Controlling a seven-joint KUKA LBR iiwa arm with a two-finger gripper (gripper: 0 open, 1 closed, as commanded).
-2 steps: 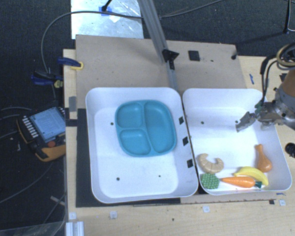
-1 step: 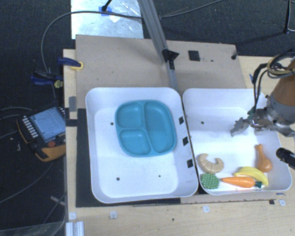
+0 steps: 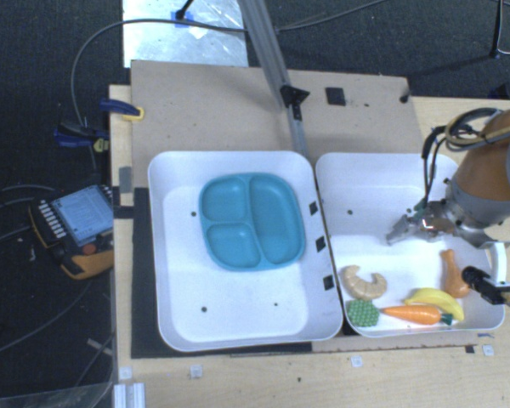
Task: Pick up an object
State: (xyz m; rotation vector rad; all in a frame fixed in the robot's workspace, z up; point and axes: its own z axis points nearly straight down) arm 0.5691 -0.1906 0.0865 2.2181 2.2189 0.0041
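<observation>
desk (image 3: pixel 238 100) carries two shallow white bins side by side. left bin (image 3: pixel 178 296) holds a blue divided tray (image 3: pixel 252 219), set toward 12 o'clock of that bin. right bin (image 3: pixel 365 185) holds all candidate objects, grouped along its 6 o'clock edge.

arm (image 3: pixel 493 172) enters from 3 o'clock, orange band above the wrist. gripper (image 3: pixel 408 226) sits over bare bin floor near the middle of the right bin. fingers (image 3: pixel 397 232) appear spread and pinch nothing; the view is small, so this is a judgement.

objects, largest to smallest:
- carrot (image 3: pixel 412 314), lying flat at 6 o'clock, touching the banana.
- banana (image 3: pixel 435 299), just beside the carrot toward 3 o'clock.
- beige croissant-shaped piece (image 3: pixel 365 283), at 7 o'clock of the gripper, near.
- orange-brown piece (image 3: pixel 453 274), at 4 o'clock of the gripper, standing close to the banana.
- green round piece (image 3: pixel 363 314), in the 7 o'clock corner, just below the croissant-shaped piece.

no object is lifted; the pick is not yet done.

fault risks:
- descent at the present position would likely close on bare floor, since no object lies under the fingers.
- carrot and banana touch; a grasp on one may drag or pinch both.
- objects lie close to the bin wall; a finger may strike the rim.
- rounded, smooth shapes may squirt out of a closing grip.
</observation>
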